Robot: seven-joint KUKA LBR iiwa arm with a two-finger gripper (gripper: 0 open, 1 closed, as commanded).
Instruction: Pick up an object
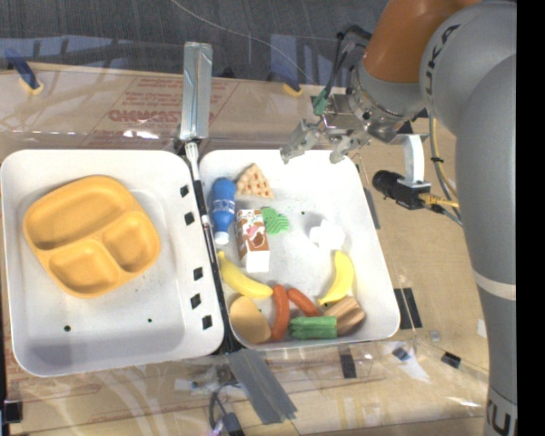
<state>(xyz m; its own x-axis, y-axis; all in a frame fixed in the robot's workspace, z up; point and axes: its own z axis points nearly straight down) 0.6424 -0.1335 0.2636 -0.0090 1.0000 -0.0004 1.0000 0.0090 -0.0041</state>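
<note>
Right bin [368,234]: two yellow bananas [340,278], blue bottle [222,204], small carton [252,240], pizza slice [253,183]. Gripper [320,150] above far rim, fingers spread, holding nothing.

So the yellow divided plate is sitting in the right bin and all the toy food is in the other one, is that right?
Not quite. The camera view shows the yellow divided plate in the left bin; the toy food, such as the blue bottle, lies in the right bin.

Pincer [320,149] splayed wide — nothing between

taped cardboard bench [91,98] — dark carpet [73,7] behind
</note>
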